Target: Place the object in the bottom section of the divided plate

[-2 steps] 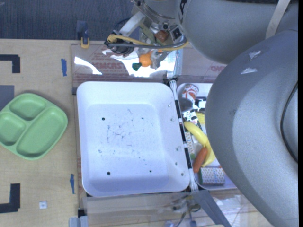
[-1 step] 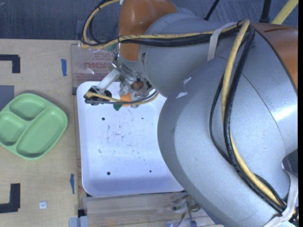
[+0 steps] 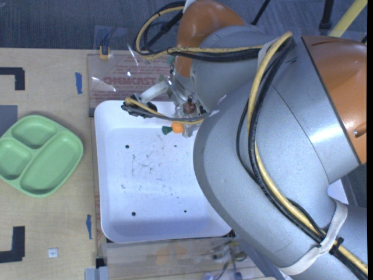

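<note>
Grey arm [image 3: 280, 156] is seen over the white bin [image 3: 145, 174] — green divided plate [image 3: 39, 154] left of it — finger state cannot be told.

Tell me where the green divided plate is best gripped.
Probably the plate by its raised outer rim, from above on the side facing the white bin: it lies flat on the bench, so only rim and dividers offer an edge.
</note>
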Controlling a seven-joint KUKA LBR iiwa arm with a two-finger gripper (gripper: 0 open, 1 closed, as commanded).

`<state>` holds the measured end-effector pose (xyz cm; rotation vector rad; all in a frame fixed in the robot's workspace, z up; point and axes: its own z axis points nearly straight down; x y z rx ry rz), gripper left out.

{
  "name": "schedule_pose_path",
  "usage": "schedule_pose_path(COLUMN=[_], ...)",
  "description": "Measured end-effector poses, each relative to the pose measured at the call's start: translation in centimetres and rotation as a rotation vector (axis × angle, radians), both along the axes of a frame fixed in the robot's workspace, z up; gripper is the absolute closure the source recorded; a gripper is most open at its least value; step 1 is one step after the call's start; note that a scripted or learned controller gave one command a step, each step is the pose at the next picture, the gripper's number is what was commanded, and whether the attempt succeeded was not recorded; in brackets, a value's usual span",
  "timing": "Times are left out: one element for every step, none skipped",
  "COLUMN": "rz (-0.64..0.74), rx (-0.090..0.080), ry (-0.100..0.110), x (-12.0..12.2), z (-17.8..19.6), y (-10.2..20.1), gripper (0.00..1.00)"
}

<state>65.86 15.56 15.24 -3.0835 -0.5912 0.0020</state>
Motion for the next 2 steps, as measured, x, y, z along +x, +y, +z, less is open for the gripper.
schedule_pose_path(rz=[0.057, -0.037], rx=[0.004, 0.001], ry=[-0.002, -0.003], x=[-0.4, -0.2], z=[-5.9, 5.2], y=[-1.4, 3.6], gripper=[1.00, 1.00])
